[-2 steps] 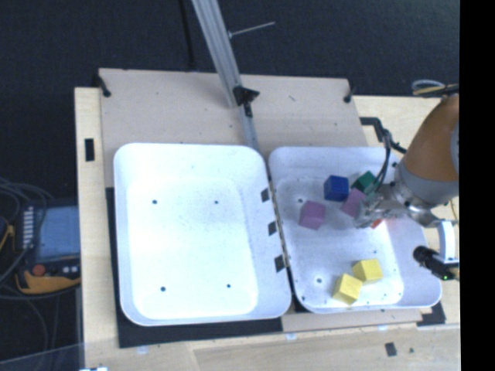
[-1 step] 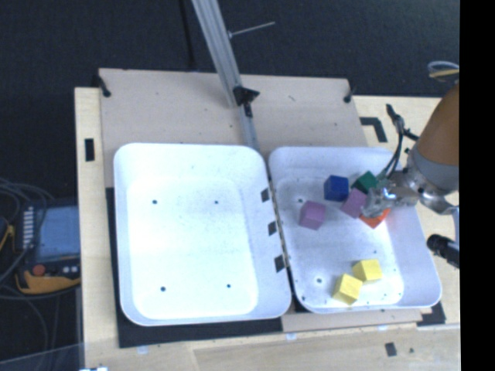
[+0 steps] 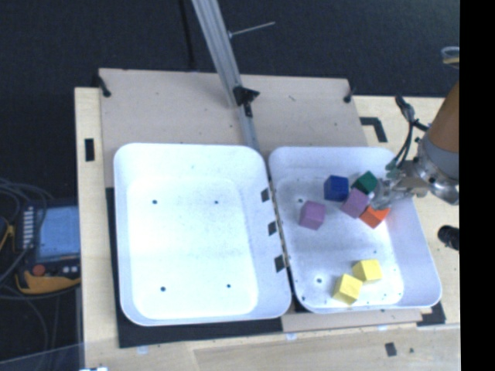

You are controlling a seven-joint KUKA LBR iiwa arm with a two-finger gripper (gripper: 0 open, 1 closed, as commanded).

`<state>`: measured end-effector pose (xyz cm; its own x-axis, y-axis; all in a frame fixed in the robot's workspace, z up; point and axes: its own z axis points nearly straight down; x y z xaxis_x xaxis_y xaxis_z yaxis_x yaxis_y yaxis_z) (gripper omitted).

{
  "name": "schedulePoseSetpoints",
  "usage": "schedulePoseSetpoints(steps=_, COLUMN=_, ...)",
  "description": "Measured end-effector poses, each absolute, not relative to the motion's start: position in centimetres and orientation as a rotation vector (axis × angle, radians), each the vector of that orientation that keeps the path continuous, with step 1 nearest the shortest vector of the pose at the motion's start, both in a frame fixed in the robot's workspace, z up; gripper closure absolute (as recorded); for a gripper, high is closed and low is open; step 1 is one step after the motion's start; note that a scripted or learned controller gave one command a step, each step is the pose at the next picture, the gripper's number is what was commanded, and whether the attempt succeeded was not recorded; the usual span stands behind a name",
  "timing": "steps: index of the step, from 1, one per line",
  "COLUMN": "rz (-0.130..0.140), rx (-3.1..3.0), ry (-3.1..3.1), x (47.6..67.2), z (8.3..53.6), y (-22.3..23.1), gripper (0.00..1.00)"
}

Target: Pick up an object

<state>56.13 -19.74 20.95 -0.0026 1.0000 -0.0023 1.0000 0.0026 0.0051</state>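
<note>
Pincer (image 3: pixel 384 199) of mine low over orange block (image 3: pixel 374 216), purple block (image 3: pixel 356 202) just beside; finger state unreadable, presumably lining up a grasp.

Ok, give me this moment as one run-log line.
phase: reaching | gripper: over right bin, at orange block | nearby: purple block, green block | grasp: unconfirmed
</note>
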Motion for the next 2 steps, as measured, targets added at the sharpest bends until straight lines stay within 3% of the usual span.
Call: schedulePoseSetpoints(steps=2, rz=0.002, rx=2.214, ry=2.232, x=57.5, z=20.4, y=-8.9, gripper=1.0)
